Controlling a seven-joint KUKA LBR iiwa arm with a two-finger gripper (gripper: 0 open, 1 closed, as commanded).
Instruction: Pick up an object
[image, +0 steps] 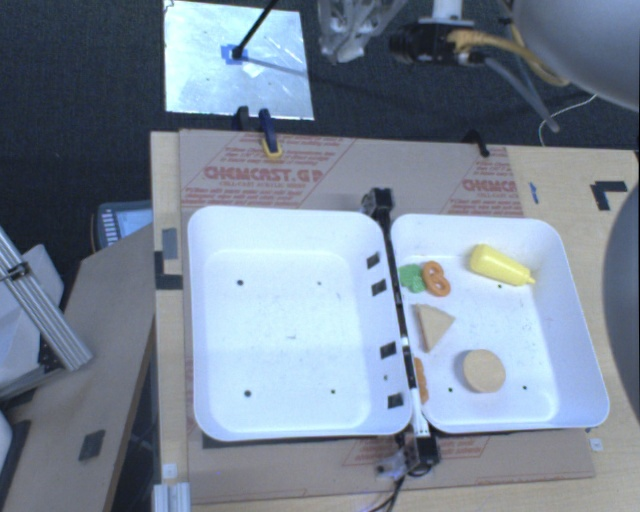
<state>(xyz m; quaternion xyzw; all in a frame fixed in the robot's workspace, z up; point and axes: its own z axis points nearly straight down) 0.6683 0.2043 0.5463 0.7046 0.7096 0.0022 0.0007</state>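
Probably light, stiff and smooth, the yellow bottle-shaped toy (499, 265) lying in the right bin (575, 300) looks best pinched across its fat body, though whether the gripper is open I cannot tell.

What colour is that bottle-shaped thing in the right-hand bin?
Yellow. The bottle-shaped toy shows clearly in the camera view, near the right bin's far edge.

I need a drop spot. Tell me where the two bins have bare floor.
The left bin shows bare floor wall to wall. In the right bin, free patches lie right of the round disc and below the yellow piece. It is crowded by the divider: green piece, orange ring, tan wedge.
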